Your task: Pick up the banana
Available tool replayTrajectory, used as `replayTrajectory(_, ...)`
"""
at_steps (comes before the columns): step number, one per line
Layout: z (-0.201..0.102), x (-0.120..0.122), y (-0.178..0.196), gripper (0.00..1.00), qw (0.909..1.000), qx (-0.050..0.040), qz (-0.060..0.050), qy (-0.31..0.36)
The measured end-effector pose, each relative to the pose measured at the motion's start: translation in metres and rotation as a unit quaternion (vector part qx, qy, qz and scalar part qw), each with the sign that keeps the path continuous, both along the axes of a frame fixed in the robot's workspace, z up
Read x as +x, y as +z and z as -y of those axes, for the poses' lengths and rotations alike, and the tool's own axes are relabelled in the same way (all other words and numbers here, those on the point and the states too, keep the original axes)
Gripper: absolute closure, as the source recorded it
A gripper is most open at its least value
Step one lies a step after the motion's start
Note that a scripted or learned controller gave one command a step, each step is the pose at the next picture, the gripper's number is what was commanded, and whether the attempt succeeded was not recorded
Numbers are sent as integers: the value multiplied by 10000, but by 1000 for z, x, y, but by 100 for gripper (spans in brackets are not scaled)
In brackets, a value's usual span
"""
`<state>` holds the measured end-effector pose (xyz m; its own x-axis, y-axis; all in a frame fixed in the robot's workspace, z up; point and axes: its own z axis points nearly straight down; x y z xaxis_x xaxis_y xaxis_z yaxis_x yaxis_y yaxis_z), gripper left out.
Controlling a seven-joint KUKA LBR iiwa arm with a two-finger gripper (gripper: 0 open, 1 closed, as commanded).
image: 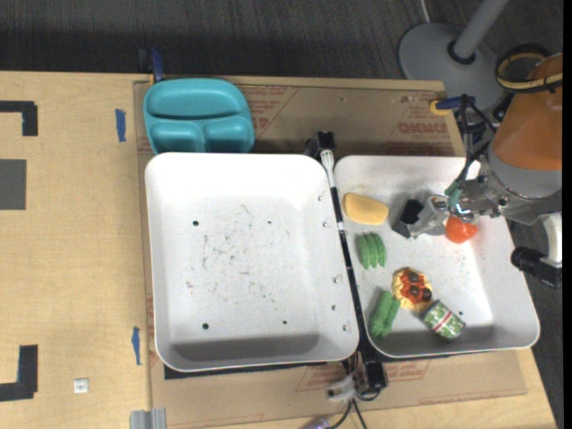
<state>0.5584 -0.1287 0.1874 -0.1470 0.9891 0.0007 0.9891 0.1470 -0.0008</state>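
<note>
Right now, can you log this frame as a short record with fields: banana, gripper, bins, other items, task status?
banana: lying in the right bin, near its left wall
gripper: over the right bin, just right of the banana in view
other items in right bin: red ball, green pod, green pepper, pizza toy, can
left bin: scuffed floor
teal tray: behind the left bin
status: banana not lifted

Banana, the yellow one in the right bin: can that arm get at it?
Probably yes. The banana lies uncovered near the right bin's left wall, apart from the nearest green toy, and the gripper hangs just right of it with no toy between.
</note>
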Motion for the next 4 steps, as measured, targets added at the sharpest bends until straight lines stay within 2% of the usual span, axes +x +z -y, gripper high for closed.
replayTrajectory(1,-68,-61,-3,0,9972,3,-12,-743)
replayTrajectory(2,-146,-79,-3,0,9909,2,-15,-1349)
replayTrajectory(3,-211,-79,-3,0,9991,-2,4,-431)
replayTrajectory(4,-288,-71,-101,0,9946,4,3,1036)
